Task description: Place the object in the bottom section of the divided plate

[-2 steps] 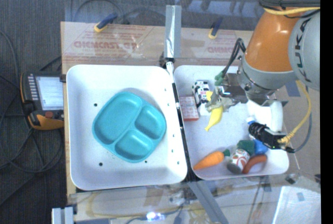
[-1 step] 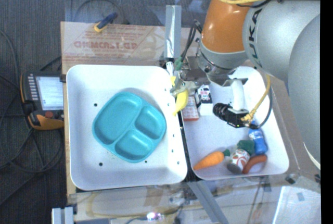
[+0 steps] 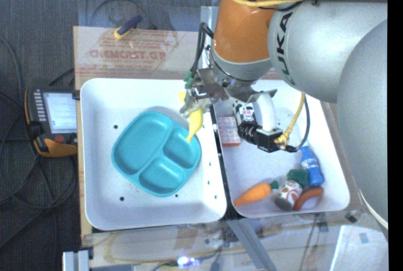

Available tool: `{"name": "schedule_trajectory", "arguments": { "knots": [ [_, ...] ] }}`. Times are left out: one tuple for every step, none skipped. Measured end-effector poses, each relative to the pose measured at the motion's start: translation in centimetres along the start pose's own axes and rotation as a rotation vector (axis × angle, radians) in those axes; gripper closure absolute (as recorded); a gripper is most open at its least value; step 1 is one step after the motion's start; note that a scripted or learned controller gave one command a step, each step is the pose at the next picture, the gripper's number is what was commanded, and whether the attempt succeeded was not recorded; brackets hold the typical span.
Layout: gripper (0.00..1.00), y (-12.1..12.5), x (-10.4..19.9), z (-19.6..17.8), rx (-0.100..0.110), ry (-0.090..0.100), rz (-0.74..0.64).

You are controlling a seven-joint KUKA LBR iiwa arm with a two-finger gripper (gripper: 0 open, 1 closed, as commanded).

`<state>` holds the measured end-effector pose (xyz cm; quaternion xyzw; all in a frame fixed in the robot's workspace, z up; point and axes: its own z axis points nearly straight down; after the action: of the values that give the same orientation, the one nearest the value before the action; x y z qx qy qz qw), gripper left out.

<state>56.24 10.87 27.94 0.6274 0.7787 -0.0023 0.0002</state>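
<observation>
A blue divided plate (image 3: 154, 153) with three sections lies in the left white bin (image 3: 101, 200). My gripper (image 3: 194, 98) hangs over the plate's upper right rim, beneath the arm's orange band. A slim yellow object (image 3: 194, 123) sits between its fingers and dangles down over the plate's right-hand section. The fingers are shut on the object's upper end. The plate's sections hold nothing that I can see.
The right bin (image 3: 327, 137) holds a carrot (image 3: 254, 193), a blue bottle (image 3: 310, 166), a reddish sausage-shaped toy (image 3: 308, 198) and a red-and-white packet (image 3: 228, 132) by the divider. A cardboard sheet (image 3: 129, 55) lies behind the left bin.
</observation>
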Motion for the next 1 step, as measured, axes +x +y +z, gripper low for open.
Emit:
{"name": "schedule_trajectory", "arguments": {
  "knots": [
    [1.0,1.0,-2.73,0.61,0.0,-0.001,-0.022]
  ]
}}
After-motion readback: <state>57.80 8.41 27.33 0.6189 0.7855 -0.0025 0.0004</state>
